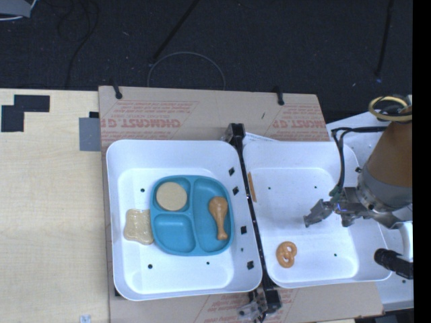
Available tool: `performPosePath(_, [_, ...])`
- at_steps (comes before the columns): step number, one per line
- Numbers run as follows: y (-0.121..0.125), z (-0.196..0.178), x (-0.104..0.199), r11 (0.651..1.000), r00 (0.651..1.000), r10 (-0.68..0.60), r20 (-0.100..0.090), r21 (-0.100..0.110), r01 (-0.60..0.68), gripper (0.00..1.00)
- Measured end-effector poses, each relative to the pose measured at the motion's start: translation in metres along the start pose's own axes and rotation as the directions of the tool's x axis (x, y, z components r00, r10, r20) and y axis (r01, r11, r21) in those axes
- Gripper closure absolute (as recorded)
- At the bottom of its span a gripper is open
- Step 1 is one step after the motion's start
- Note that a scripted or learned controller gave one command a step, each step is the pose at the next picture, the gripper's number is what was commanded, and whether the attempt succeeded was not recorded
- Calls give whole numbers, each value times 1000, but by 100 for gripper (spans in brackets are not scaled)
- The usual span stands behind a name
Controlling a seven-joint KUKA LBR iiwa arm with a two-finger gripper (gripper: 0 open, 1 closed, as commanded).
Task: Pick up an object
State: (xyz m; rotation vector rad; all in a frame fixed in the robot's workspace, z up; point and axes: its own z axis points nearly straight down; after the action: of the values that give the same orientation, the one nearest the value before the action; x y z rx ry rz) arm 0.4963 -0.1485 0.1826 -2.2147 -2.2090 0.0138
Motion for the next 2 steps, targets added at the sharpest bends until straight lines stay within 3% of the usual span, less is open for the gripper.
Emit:
performPosePath(1, [3, -6, 0, 1000, 1000, -2, 2, -12, 2, 0])
performPosePath(2, [2, 39, 6, 1000, 1000, -3, 0, -8, 3, 0])
